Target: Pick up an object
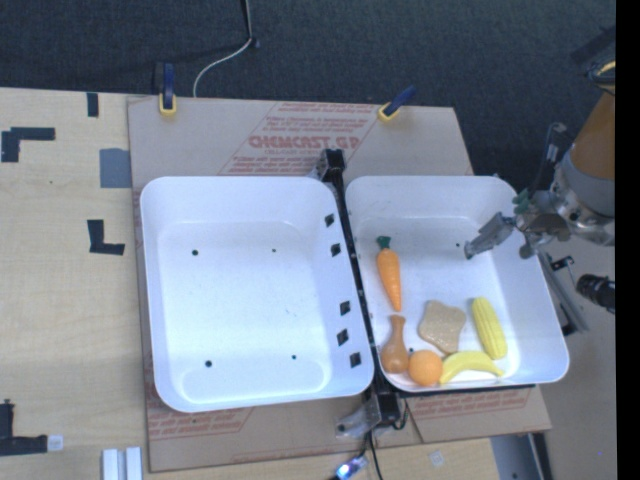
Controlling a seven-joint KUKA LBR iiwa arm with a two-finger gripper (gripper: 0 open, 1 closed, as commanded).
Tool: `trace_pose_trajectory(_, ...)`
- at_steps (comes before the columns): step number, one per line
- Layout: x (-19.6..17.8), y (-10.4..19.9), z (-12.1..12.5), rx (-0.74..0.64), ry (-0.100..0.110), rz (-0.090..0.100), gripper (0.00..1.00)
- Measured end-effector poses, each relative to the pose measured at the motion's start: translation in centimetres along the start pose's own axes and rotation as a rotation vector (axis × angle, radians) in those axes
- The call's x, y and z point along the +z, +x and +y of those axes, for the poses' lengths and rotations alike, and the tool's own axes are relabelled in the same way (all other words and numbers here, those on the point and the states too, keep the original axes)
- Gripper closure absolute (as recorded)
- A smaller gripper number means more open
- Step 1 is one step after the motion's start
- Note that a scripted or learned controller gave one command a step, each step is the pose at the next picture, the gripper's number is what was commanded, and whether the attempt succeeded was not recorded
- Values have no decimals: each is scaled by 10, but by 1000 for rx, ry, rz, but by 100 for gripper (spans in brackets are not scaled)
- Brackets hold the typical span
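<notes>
Two white bins: the left bin (240,288) bare, the right bin (430,208) holding toy food along its near side. The gripper (492,236) hovers over the right bin's far-right corner; whether its pincer is apart cannot be told. Approach stage: next, descend toward the corn (488,327) or carrot (389,277).

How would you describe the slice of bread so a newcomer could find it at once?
Look in the right-hand white bin, at the cluster of toy food in its near corner. The bread slice lies flat between the carrot and the corn cob. It alone is tan and squarish.
</notes>
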State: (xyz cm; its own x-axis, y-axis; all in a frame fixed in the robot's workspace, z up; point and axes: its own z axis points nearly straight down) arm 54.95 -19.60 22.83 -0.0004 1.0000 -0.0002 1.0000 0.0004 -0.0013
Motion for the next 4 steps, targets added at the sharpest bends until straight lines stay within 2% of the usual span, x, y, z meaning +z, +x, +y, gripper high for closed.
trace_pose_trajectory(1, 52, 21, 95, -5, 0, 1, 0)
trace_pose_trajectory(2, 23, 38, -9, 3, 4, 1, 0)
trace_pose_trajectory(3, 43, 83, 72, -7, -3, 1, 0)
trace_pose_trajectory(4, 45, 154, 25, -6, 3, 3, 0)
